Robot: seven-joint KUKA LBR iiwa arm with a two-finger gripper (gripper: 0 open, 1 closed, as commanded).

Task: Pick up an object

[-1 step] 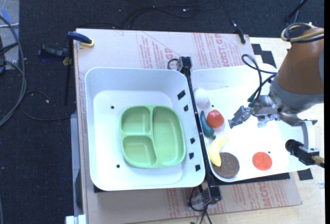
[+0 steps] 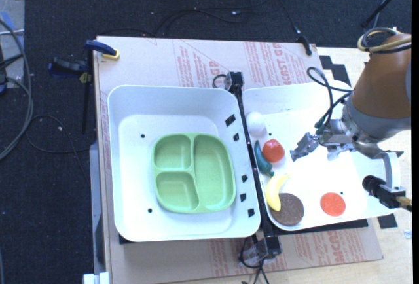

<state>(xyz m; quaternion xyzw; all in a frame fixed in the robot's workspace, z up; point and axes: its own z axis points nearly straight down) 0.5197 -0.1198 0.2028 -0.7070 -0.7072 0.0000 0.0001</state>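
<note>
The tool (image 2: 306,144) hung over the right bin (image 2: 294,103), its fingers apart and holding nothing. A tomato (image 2: 273,150) lay just left of it. Nothing was picked up yet; the whole grasp remained.

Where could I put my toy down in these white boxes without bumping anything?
Left bin: bare floor rings the green tray, widest toward its far wall. Right bin: a bare patch lies at the far side, beyond the gripper. Crowded along the divider: white ball, red ball, banana, brown disc. An orange disc sits near the front.
</note>
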